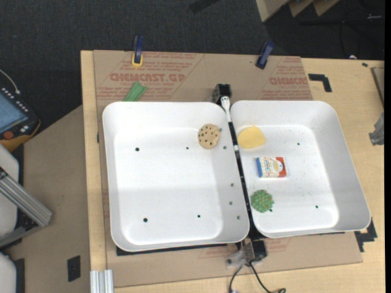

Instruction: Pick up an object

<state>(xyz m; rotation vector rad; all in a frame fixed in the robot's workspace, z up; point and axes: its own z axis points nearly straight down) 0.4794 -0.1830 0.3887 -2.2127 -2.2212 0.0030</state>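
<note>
A round brown cookie [208,136] lies in the left bin [122,163], near its far right corner. The right bin [330,163] holds three things along its left side. A yellow rounded piece [251,137] is farthest back. A small white packet with red and blue print [270,166] lies in the middle. A green bumpy ball [261,201] is nearest the front. All lie apart from each other. A small grey part [377,130] pokes in at the right edge, beyond the right bin's rim; I cannot tell what it is.
Both bins rest on a brown cardboard sheet [183,72]. Two blue clamps [137,46] [265,54] hold its far edge. A green strip [134,91] lies on the cardboard behind the left bin. A black bracket [222,93] sits where the bins meet.
</note>
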